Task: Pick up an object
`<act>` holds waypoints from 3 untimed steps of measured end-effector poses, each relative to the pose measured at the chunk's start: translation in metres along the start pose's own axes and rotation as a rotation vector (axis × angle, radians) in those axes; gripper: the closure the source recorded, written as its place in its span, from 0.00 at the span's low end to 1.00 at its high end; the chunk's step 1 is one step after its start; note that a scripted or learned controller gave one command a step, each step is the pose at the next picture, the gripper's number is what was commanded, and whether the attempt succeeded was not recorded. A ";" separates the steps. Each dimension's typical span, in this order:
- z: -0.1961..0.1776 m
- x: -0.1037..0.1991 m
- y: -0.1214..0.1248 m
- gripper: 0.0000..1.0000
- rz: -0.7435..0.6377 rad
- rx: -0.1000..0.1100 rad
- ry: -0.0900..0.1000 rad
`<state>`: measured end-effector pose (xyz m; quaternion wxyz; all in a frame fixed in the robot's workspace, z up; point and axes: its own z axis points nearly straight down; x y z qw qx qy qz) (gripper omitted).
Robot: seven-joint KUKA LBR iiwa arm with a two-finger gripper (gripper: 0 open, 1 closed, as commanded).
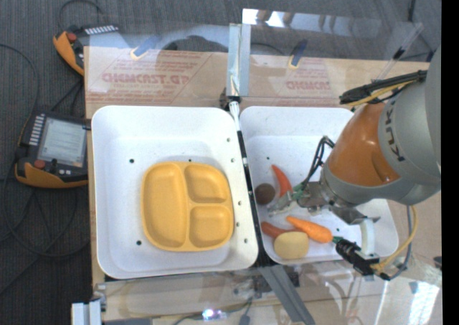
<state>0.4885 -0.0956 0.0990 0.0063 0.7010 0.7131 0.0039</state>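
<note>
Carrots and other play food lie in the right bin (pixel 265 126), all gathered in its lower left part. Taking the small brown ball (pixel 265 193) as the landmark: it sits close to the bin's left wall, and a slim orange-red carrot (pixel 281 178) lies just to its upper right, slanting up toward the bin's middle. Below the ball a second reddish carrot (pixel 272 229) lies near the front wall, and below and to the right of the ball rests a pale yellow potato-like lump (pixel 291 245), touching or almost touching that carrot. A brighter orange carrot (pixel 310 227) lies right of and below the ball, just above the yellow lump. The gripper (pixel 281 204) hangs low over the bin just right of the ball, between the upper carrot and the bright orange one; its fingers are dark and partly blurred against the food, so whether they stand wide or narrow cannot be told, and nothing can be seen clearly gripped between them. The grey and orange arm (pixel 369 155) reaches in well to the right of the ball. Far left of the ball, in the left bin (pixel 118 130), a yellow three-compartment plate (pixel 188 206) lies flat.
</note>
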 end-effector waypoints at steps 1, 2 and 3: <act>0.010 -0.004 0.067 0.00 0.135 0.005 -0.001; 0.001 -0.004 0.067 1.00 0.135 0.004 -0.003; -0.083 0.026 0.154 1.00 0.078 0.016 -0.001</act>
